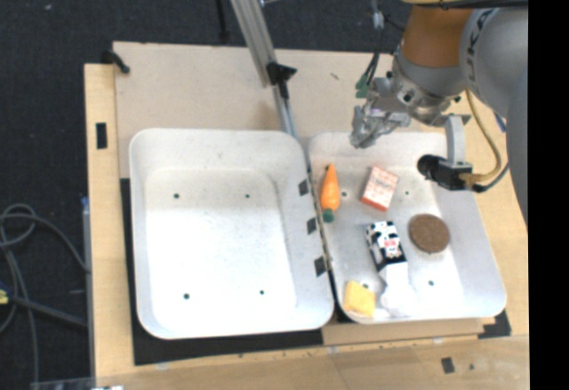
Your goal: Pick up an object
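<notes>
Hovering over the right bin (462, 290), the gripper (366, 132), grip state unclear, sits above carrot (330, 187) and box (380, 187).

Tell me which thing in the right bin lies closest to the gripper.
The small pink box, just below and right of the gripper. The carrot sits further left by the bin's edge, and the brown disc lies lower down.

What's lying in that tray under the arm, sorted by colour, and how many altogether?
Orange: 1, toy carrot
Pink: 1, small box
Brown: 1, round disc
Black-and-white: 1, toy cow
Yellow: 1, block
White: 1, lump
Total: 6
</notes>
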